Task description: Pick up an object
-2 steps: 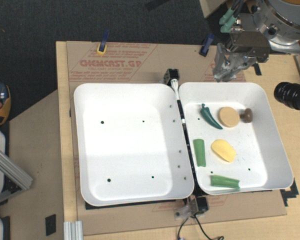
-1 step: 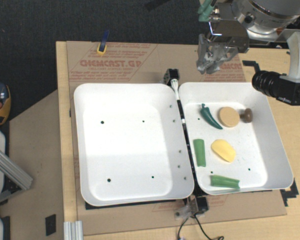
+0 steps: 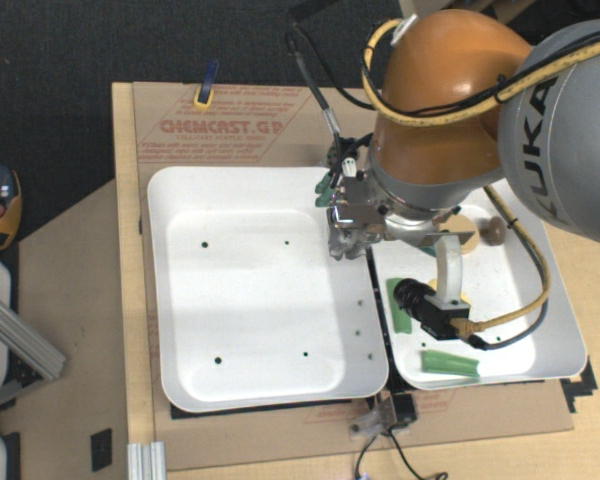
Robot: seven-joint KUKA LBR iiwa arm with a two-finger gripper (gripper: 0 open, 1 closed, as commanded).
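Green block [image 3: 450, 363] in right bin [image 3: 555, 320]; wrist [image 3: 440, 88] masks pincer [image 3: 348, 231], open-or-closed unclear.

Dark floor [image 3: 80, 28], board-topped bench [image 3: 90, 228]
The brown board [image 3: 230, 123] reads CHEMCAST; speckled black floor behind, metal rail [image 3: 20, 338] lower left.

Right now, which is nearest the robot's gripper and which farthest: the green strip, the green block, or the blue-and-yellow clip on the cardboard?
Measured from the gripper in the camera view:
1. Green strip, in the right bin, near its left wall.
2. Green block, same bin, at the front edge.
3. Blue-and-yellow clip, outside the bins, on the cardboard at the back.
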